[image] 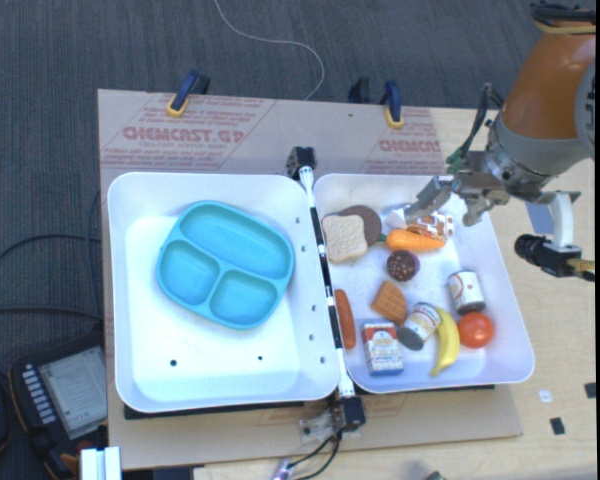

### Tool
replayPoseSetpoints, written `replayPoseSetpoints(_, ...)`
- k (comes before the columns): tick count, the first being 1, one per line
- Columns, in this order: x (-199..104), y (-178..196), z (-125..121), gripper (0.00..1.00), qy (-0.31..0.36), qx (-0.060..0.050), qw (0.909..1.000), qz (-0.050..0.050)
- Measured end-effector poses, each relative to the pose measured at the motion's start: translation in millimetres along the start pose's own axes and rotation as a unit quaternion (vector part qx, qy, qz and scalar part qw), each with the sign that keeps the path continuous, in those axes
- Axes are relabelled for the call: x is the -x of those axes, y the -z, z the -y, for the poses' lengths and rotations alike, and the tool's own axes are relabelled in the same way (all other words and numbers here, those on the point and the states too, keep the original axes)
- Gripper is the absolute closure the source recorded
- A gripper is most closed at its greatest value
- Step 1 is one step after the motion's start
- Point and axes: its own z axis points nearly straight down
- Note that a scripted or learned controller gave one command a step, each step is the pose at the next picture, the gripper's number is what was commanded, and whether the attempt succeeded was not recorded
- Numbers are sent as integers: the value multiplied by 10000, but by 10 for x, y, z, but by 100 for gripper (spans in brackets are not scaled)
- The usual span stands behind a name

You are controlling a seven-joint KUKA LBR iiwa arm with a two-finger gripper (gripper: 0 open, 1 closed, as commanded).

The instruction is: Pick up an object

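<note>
The right bin (pixel 515 348) holds several toy foods. Among them are a bread slice (pixel 344 237), an orange carrot (pixel 414 239), a small red and white packet (pixel 437 226), a chocolate donut (pixel 403 265) and a banana (pixel 445 342). My gripper (pixel 449 204) hangs over the bin's far right corner, just above the packet and the carrot. Its fingers (pixel 424 201) stand apart, and nothing sits between them. The orange and grey wrist (pixel 542 93) rises behind it to the right.
The left bin (pixel 140 368) holds a blue divided plate (pixel 225 263). In the right bin also lie a tomato (pixel 475 329), two small cans (pixel 466 291), a red box (pixel 381 348), a cracker (pixel 389 300) and a sausage (pixel 344 318). A ridge (pixel 318 258) divides the bins.
</note>
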Motion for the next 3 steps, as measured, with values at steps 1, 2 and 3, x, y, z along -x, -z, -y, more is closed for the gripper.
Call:
replayPoseSetpoints(1,-142,-1349,301,0,-4,-14,10000,-7)
replayPoseSetpoints(2,-134,-1267,299,100,-8,-20,10000,-5)
replayPoseSetpoints(3,-135,-1268,299,0,-7,-20,10000,-4)
